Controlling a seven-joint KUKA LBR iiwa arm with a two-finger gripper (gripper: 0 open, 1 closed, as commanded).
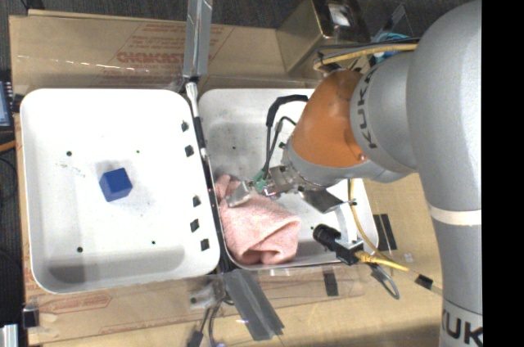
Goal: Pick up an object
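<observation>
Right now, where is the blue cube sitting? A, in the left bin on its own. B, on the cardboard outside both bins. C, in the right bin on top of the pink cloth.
A: the blue cube lies alone on the floor of the left bin, while the pink cloth is in the right bin.

Two shallow white plastic bins sit side by side on the bench. The left white bin [49, 173] holds a small blue cube [115, 183] near its middle. In the right white bin [233, 124], a folded pink cloth [258, 232] lies at the near left corner, just beside the grey metal gripper [255, 188].
</observation>
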